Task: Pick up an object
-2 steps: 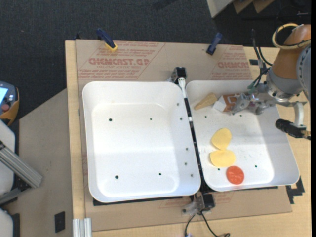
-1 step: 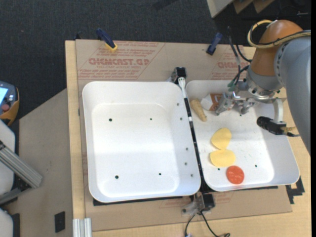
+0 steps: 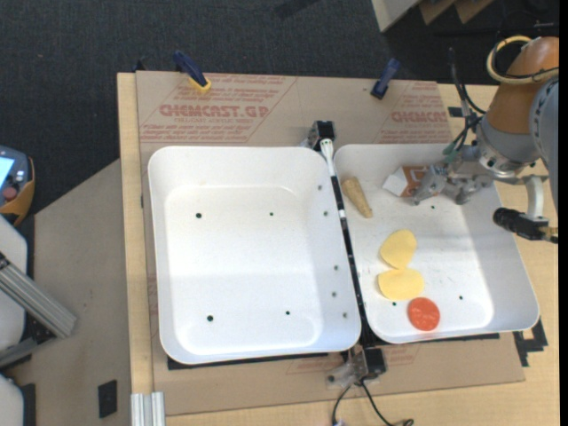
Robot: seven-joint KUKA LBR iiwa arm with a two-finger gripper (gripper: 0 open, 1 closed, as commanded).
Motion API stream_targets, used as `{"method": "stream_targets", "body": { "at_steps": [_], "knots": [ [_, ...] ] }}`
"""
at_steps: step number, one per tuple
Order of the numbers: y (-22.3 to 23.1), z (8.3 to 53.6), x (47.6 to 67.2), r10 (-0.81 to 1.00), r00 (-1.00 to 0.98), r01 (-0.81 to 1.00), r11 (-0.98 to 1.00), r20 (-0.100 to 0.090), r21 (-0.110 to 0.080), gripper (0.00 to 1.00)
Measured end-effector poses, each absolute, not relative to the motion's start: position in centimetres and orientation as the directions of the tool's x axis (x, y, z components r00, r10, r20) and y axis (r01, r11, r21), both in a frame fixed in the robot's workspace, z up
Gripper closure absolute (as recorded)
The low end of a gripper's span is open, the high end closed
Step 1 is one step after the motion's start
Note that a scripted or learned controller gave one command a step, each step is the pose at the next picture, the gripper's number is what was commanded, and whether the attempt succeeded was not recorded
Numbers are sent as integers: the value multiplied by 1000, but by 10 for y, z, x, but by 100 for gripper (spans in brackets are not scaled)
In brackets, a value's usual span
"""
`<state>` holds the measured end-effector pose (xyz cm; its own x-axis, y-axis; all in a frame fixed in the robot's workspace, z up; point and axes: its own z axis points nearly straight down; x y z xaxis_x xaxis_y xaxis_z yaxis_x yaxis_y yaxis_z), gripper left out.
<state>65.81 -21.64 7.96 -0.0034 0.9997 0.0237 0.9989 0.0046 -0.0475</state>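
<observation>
Camera view: gripper (image 3: 446, 187) sat low over right bin (image 3: 497, 273), upper part, beside a small brown-and-white packet (image 3: 406, 182). Finger state could not be told. 2 yellow pieces (image 3: 398, 248), 1 red disc (image 3: 423, 314), a tan stick (image 3: 358, 196) lay nearby.

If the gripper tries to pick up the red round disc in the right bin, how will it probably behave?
The red disc looks flat and low, so it probably will not roll, but edges may be hard to grip. It seems small, likely light. It lies near the right bin's front wall, which may limit access.
</observation>
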Motion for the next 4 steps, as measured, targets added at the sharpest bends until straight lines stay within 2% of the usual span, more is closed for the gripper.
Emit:
{"method": "stream_targets", "body": {
  "at_steps": [1, 2, 4],
  "knots": [
    [-182, 80, 656, 1000, -1, 999, 1, -6, -46, 0],
    [-147, 80, 656, 1000, -2, 999, 2, -8, -48, 0],
    [-132, 81, 656, 1000, 0, 999, -1, -9, -49, 0]
  ]
}}
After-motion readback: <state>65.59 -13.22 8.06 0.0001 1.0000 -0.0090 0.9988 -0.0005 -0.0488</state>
